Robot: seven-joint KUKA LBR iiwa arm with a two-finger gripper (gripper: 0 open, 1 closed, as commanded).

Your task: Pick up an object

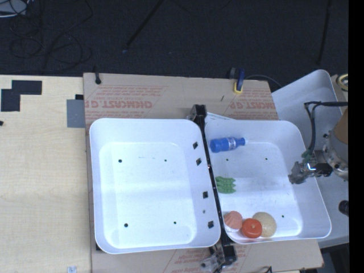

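Gripper sits at the right bin's right wall, state I cannot tell; I judge the blue bottle at far left light, stiff, slippery, best pinched across its mid-body.

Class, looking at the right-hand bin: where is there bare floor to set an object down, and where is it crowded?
Free: the middle of the right bin, between the blue bottle at the back, the green object at left and the gripper at right. Crowded: the front left corner, where the pink, red and tan pieces cluster.
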